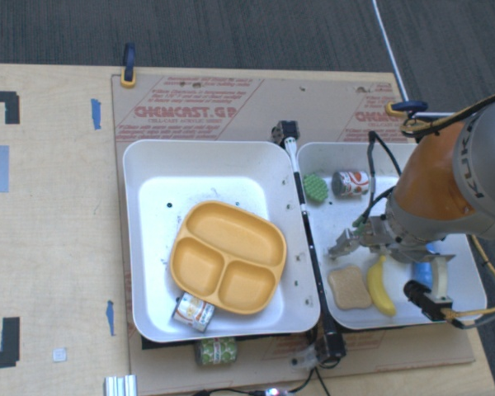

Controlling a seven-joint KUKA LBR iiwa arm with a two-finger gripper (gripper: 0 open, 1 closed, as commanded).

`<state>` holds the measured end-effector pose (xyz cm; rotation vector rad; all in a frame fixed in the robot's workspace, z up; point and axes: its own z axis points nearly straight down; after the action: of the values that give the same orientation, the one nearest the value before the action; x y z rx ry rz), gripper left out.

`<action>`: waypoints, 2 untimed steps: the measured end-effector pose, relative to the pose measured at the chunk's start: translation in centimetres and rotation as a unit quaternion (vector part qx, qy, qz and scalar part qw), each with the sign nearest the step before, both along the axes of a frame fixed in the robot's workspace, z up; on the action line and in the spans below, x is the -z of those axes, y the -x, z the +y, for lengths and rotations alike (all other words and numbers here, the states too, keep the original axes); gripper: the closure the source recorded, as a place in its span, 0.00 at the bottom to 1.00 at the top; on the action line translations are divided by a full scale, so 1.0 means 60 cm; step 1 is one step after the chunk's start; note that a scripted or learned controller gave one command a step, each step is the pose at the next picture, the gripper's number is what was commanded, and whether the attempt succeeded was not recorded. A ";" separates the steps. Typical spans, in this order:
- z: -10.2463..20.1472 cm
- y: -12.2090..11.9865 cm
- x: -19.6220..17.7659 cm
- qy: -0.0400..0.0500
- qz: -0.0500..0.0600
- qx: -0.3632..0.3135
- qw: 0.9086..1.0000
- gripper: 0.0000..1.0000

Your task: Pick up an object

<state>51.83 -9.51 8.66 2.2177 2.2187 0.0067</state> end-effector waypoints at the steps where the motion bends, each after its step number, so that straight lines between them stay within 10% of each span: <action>1: -0.002 -0.003 -0.019 0.001 -0.003 0.001 1.000 1.00; 2: -0.002 -0.003 -0.019 0.001 -0.003 0.001 1.000 0.00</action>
<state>52.02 -9.61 9.77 2.2152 2.2131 0.0111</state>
